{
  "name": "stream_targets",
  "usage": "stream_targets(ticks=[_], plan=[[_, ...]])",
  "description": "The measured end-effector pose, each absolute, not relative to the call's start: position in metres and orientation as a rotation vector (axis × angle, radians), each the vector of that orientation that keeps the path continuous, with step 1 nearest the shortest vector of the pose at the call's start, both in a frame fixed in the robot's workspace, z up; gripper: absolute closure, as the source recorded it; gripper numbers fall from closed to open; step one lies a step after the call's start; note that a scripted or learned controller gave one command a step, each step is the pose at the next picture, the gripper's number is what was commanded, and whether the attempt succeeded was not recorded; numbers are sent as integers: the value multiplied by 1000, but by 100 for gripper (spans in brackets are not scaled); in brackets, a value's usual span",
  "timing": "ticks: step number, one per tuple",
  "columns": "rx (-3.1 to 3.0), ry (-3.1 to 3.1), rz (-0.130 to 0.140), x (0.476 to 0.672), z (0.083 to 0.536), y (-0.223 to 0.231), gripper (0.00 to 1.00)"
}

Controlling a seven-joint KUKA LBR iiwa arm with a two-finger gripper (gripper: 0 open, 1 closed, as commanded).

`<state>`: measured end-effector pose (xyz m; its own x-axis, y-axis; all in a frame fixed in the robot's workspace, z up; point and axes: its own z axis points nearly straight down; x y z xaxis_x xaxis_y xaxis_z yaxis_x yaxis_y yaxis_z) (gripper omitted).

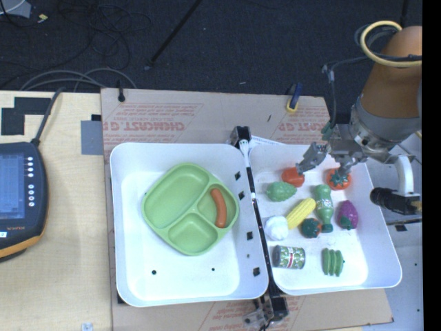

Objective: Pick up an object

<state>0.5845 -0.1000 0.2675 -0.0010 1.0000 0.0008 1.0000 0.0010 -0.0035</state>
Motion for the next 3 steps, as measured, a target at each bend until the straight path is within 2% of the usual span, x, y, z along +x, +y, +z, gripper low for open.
stream_targets(ticks=[1,2,3], plan=[[-2218,-2225,-4,531,329,-57,0],[-2208,-2226,4,485,323,25,0],[-2217,-2218,9,486,332,21,100]])
